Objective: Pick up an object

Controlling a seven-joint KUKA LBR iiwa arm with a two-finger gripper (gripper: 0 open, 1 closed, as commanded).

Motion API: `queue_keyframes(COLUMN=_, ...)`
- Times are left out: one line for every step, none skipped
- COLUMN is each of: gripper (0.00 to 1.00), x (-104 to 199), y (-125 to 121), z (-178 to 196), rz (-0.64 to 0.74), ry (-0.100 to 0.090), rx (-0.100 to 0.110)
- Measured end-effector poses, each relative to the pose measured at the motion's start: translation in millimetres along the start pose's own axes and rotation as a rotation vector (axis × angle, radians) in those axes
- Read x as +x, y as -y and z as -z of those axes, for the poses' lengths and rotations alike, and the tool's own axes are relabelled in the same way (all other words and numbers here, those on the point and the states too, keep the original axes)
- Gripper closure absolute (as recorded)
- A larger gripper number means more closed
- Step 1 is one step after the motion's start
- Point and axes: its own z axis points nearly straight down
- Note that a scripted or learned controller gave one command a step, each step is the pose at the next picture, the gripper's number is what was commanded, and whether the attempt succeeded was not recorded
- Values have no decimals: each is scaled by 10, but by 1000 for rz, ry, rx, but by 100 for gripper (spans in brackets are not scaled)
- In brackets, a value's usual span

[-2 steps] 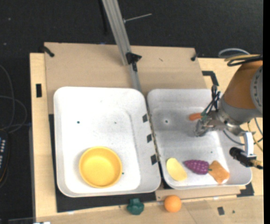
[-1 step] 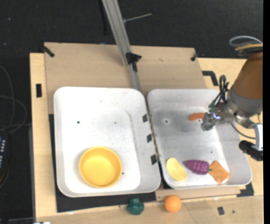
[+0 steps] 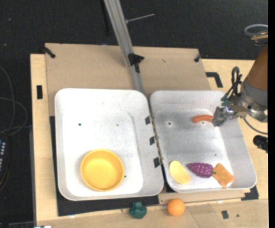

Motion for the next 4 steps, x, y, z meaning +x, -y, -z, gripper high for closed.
queue_keyframes(gripper=100, x=-14, y=-11, z=511, rz=0, ry=0, rx=1)
queue_keyframes(gripper=100, x=430, y=87, z=510, rz=2, ry=-1, rx=1)
queue_keyframes(gripper=100, x=972, y=63, z=575, rz=5, ry=-4, rx=1)
queue_keyframes(gripper=100, x=1499, y=12, z=434, rz=4, ry=-3, rx=3)
